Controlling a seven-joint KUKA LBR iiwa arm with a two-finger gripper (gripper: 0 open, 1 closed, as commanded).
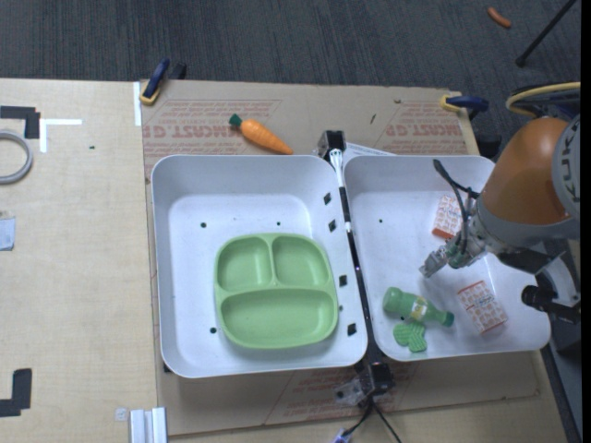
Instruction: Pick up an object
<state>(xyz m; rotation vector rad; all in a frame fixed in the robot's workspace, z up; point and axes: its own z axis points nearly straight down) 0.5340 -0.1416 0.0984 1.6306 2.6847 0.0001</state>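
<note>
- The grey KUKA arm (531,187), orange-banded above the wrist, reaches over the right bin (388,192) with its gripper (446,258) pointed down; whether its jaws are open or closed cannot be told, and nothing is seen held.
- The left bin (185,340) lies well to the left of the jaws, holding a green divided plate (275,291).
- A green bottle (416,306) lies on its side just below-left of the jaws, touching a small green leafy piece (411,338).
- A red-printed packet (481,305) lies just below-right of the jaws; another (447,217) sits just above them.
- A toy carrot (261,134) rests on cardboard beyond the bins, far up-left.
</note>
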